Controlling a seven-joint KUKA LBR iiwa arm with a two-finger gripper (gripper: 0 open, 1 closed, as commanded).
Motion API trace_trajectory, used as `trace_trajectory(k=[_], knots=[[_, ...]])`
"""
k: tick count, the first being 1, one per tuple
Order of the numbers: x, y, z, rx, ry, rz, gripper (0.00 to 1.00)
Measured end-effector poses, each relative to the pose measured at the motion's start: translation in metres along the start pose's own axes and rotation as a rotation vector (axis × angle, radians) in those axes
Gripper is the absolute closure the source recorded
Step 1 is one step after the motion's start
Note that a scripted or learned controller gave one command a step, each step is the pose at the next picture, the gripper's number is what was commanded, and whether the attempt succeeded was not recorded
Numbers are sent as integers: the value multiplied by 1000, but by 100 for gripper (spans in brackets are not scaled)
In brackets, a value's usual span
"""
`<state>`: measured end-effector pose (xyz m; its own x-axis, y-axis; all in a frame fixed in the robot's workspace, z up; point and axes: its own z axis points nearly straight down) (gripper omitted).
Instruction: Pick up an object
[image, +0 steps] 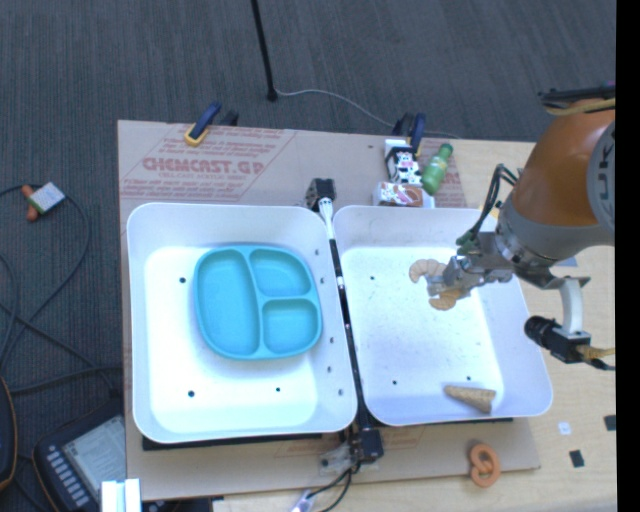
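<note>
Camera view: claw (452, 283) grip indiscernible, over curled tan shrimp-like piece (430, 270).

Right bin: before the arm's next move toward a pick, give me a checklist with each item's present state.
1. Gripper over the right bin: ok.
2. Tan curled piece beside the gripper: ok.
3. Piece between the fingers: cannot tell.
4. Cone-shaped piece lying near the bin's front wall, apart from the gripper: ok.
5. Blue divided tray sits in the left bin, out of the way: ok.
</note>
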<state>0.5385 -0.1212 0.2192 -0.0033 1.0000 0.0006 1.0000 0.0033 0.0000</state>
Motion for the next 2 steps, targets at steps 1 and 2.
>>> trace_trajectory(k=[1,2], knots=[[1,1,-9,0,0,-1,100],[1,1,-19,-1,1,-3,100]])
